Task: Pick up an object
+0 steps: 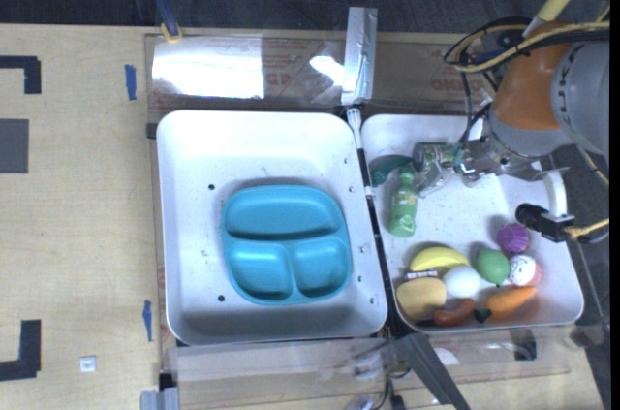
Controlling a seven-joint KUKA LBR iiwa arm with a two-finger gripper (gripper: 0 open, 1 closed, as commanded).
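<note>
Approach step; gripper point(433, 158) just above green bottle point(403, 206), finger state indiscernible; next: descend, centre, close.

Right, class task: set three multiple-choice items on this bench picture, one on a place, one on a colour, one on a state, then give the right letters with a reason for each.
1. Where does the blue divided tray lie?
A. in the left bin
B. in the right bin
C. on the bench outside the bins

2. What colour is the bottle lying near the right bin's left wall?
A. red
B. green
C. black

3. How do the toy foods stand?
A. spread evenly over both bins
B. stacked on the tray
C. bunched along the right bin's near edge

Answers:
1 A: the tray rests in the middle of the left bin.
2 B: the bottle's body is green.
3 C: the banana, the purple piece and the carrot crowd together along the near edge of the right bin.
</note>
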